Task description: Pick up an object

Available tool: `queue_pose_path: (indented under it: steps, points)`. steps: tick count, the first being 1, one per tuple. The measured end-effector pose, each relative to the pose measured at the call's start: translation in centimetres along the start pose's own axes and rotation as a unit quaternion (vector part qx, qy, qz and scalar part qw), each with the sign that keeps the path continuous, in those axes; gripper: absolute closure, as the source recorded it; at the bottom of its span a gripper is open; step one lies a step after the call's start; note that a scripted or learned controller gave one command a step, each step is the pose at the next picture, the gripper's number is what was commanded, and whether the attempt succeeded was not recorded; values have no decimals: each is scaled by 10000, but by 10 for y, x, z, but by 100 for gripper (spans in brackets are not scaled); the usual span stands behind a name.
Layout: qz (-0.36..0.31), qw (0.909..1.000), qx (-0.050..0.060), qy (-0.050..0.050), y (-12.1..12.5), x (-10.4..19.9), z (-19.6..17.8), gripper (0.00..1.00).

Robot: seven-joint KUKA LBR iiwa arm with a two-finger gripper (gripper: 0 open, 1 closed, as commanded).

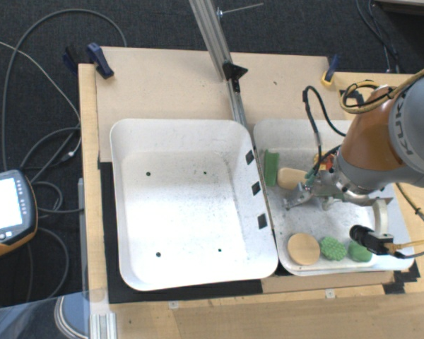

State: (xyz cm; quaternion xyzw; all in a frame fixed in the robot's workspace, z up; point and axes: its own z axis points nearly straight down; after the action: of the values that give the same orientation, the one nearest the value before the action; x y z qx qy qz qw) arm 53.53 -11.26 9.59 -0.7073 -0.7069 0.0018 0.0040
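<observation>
Two white bins [127, 147] share the bench; my arm [371, 147] bends low over the right one (gripper [300, 198] near a tan cylinder [291, 178]).

Robot lab: plywood bench [169, 83] w/ clamps [99, 58], two white bins [127, 143], loose cables [35, 41], teach pendant [7, 210] on dark carpet.

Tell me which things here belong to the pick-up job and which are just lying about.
For the job:
gripper
right bin
tan disc
green bumpy block
green strip
tan cylinder

Lying about:
left bin
blue clamp
handheld pendant
</observation>
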Motion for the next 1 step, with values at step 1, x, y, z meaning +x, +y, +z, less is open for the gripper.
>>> queue_pose_path:
  steps: [1]
  points:
    - [-4,10000,-50,-7,2,0,-14,100]
